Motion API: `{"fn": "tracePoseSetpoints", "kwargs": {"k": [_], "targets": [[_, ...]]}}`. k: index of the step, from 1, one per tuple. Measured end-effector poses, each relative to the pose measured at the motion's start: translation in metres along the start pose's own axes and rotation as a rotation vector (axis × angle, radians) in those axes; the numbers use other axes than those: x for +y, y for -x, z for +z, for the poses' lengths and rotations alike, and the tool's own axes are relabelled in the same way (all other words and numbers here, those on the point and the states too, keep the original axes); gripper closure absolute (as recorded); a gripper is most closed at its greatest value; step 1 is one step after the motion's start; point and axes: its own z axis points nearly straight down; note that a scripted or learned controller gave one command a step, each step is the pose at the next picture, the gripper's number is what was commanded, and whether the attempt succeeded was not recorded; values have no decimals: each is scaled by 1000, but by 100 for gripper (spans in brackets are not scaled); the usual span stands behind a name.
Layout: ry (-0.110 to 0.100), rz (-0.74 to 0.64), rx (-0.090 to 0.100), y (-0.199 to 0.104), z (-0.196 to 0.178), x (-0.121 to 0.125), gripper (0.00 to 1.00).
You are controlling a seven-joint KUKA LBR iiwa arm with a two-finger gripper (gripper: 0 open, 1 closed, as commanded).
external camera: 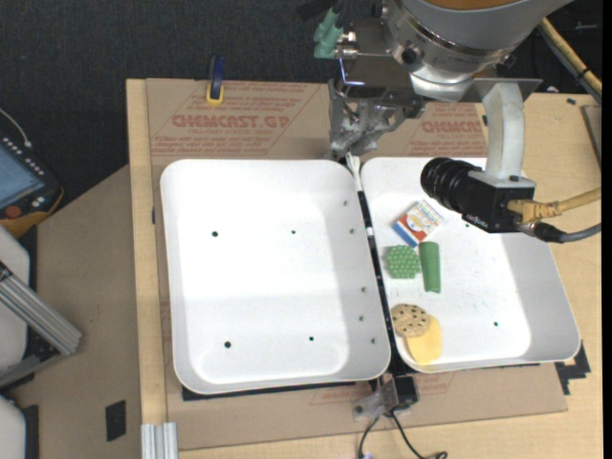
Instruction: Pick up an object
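The gripper (352, 140) hangs at the far edge of the bench, just above the place where the two bins meet at their 12 o'clock corners. Its fingers are small and dark against the cardboard (239, 113), so one cannot tell whether the jaws stand wide or narrow; nothing is seen between them.

The left bin (191, 256) offers nothing to pick. The things to pick lie in the right bin (535, 295), all near its 9 o'clock wall. From 12 to 6 o'clock they are: a small box (419, 223) in white, red and blue, a round green ball (402, 261), a green stick (431, 266) just beside the ball at its 3 o'clock, a brown cookie (409, 319), and a yellow piece (426, 340) touching the cookie at its 5 o'clock.

All of them look like small toy pieces, so they are probably light. The box seems stiff with flat sides, and it probably gives the safest hold: the fingers should close on its two long sides. It lies tilted, so the wrist would need a turn. The ball looks bumpy, maybe soft, and may roll away. The stick is narrow and probably smooth; it should be taken across its short width, in the middle. The cookie and the yellow piece lie flat and low, near the wall, so the fingers may slip over them or hit the bin.
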Motion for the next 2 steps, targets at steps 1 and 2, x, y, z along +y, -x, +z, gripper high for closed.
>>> {"fn": "tracePoseSetpoints", "kwargs": {"k": [1, 2], "targets": [[-9, 2, -6, 1, -4, 0, 100], [-7, 1, -5, 0, -15, 1, 100]]}}
